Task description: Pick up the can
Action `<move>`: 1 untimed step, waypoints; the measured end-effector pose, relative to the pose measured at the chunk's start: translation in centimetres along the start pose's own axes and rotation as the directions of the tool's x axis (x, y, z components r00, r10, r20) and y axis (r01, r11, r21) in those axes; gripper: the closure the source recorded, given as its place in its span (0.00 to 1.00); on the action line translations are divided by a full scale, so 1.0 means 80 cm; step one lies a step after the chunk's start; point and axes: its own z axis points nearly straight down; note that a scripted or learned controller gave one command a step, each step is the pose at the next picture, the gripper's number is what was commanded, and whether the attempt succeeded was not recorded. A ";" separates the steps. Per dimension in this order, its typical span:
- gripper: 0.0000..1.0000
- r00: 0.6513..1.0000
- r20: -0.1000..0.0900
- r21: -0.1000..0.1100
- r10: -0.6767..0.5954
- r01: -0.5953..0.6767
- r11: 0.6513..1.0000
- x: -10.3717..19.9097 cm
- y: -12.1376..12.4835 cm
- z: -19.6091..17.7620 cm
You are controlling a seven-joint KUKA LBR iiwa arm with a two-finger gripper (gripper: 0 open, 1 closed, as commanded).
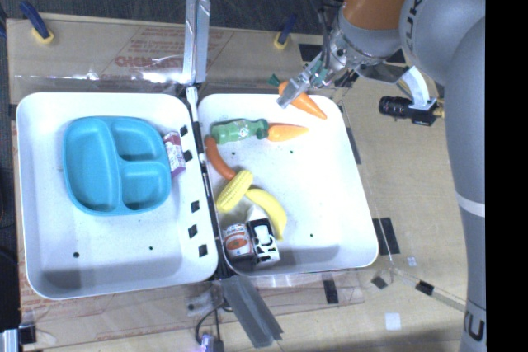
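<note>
The can (237, 241) is small, with a silver top and an orange-red label. It lies at the front left corner of the right bin (330, 202), beside a black-and-white box (264, 241). My gripper (292, 94) hangs over the far edge of the right bin, well away from the can. Its tip is right at an orange carrot (310, 105) that rests by the bin's back rim. Whether it touches the carrot is unclear.
The right bin also holds a green bottle (238, 129), a second carrot (287, 130), a sausage (219, 159), a corn cob (233, 188) and a banana (270, 210). In the left bin (49, 260) are a blue divided tray (115, 163) and a small purple container (174, 152).
</note>
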 end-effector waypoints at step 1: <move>1.00 0.999 0.004 -0.002 -0.035 0.035 0.999 0.035 -0.069 -0.239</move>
